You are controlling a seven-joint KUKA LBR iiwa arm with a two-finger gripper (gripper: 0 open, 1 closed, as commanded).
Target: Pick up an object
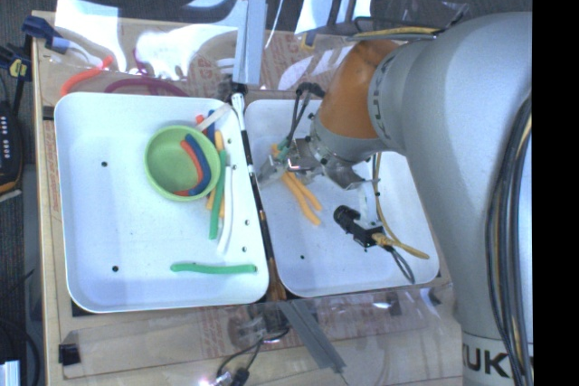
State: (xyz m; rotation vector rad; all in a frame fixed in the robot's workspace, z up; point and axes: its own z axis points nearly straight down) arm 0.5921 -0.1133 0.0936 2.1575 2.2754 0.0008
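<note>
My gripper (274, 167) is low over the left part of the right bin (344, 276), close to the divider between the two bins. Two or three thin orange sticks (304, 197) lie on the bin floor just to the right of and below the gripper, touching or nearly touching it. Nothing can be seen held. The grey arm with its orange band (353, 99) covers the bin's upper right.
The left bin (99, 221) holds a green bowl (172, 165) with red and blue curved sticks in it. Beside the bowl lie orange, green and white sticks (219, 194), and a green stick (213, 268) lies near the front wall.
</note>
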